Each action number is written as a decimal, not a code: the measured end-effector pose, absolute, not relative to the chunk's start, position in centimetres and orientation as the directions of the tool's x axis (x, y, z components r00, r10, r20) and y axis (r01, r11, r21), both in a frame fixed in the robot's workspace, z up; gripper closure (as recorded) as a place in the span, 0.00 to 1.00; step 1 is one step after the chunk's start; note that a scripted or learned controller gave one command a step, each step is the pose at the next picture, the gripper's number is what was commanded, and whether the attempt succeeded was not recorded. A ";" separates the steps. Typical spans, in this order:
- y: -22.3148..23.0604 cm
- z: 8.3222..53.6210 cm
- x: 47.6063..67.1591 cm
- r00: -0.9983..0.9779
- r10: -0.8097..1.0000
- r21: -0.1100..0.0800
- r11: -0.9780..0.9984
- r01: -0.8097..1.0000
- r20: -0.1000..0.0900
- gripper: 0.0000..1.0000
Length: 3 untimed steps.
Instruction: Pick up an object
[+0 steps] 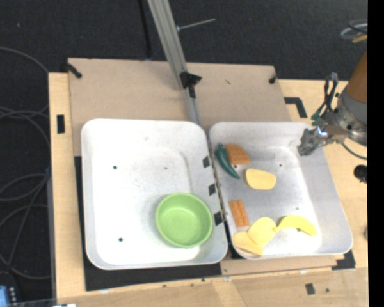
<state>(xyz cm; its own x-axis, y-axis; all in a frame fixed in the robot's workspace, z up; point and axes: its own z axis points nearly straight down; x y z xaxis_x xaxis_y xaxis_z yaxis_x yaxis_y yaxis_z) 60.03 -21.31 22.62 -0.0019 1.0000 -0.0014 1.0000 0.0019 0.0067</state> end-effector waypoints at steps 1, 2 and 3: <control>-21.4 24.2 60.1 -0.003 1.000 0.004 0.003 1.000 0.000 1.00; -17.0 23.6 59.5 -0.005 1.000 0.000 0.005 1.000 0.000 1.00; -11.8 24.8 58.7 -0.008 1.000 0.002 0.008 1.000 0.003 1.00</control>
